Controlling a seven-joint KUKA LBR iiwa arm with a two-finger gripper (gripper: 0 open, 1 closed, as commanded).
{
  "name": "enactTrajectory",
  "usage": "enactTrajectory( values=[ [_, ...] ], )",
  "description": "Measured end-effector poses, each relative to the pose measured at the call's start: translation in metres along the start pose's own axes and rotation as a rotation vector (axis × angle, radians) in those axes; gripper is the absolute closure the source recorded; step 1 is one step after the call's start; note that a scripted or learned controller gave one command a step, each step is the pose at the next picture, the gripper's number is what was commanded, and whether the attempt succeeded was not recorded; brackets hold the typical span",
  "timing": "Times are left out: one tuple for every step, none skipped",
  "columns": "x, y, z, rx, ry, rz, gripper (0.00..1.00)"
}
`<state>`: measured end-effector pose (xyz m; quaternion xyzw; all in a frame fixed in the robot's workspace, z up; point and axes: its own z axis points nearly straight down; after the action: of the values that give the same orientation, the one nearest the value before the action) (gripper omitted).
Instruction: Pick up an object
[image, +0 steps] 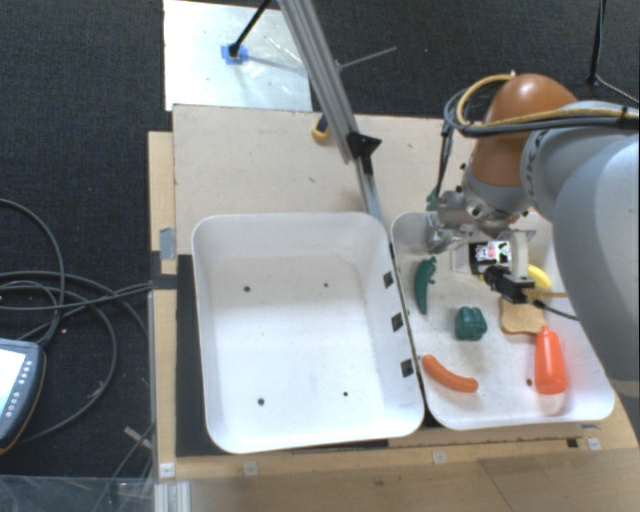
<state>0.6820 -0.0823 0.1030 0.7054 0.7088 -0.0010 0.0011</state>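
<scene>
Two white bins are sitting side by side on the tabletop (250, 160), and I'm working through them from the near edge back. Nearest to me in the right bin (590, 400), I'm counting one orange sausage-shaped piece (449, 375) lying close to the divider, and one orange-red carrot-like piece (549, 362) over by the far-right side. Moving back, I'm seeing one dark green chunky piece (470, 323) mid-bin, one tan flat piece (520, 318) just beside it, one slim green pepper-like piece (424, 283) standing clear near the left wall, and one yellow piece (539, 275) peeking out beside the arm. That's six things, one of each. The left bin (300, 330) is carrying only small dark spots on its floor.

Further back, the pincer (450, 232) is hanging over the back of the right bin, just behind the slim green piece. I can't tell whether it's spread or closed from this angle, and I'm seeing nothing held in it.

For the pick, I'm judging the slim green piece the closest candidate: it's lying apart from the others. I'd be lining up across its narrow width, coming straight down, and minding the bin wall on its left. The chunky green piece is touching nothing either, so I'm keeping that as a fallback.
</scene>
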Motion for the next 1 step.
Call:
enactTrajectory(
  values=[
    [-0.0093, -0.0011, -0.0514, -0.007, 0.002, 0.004, 1.00]
  ],
)
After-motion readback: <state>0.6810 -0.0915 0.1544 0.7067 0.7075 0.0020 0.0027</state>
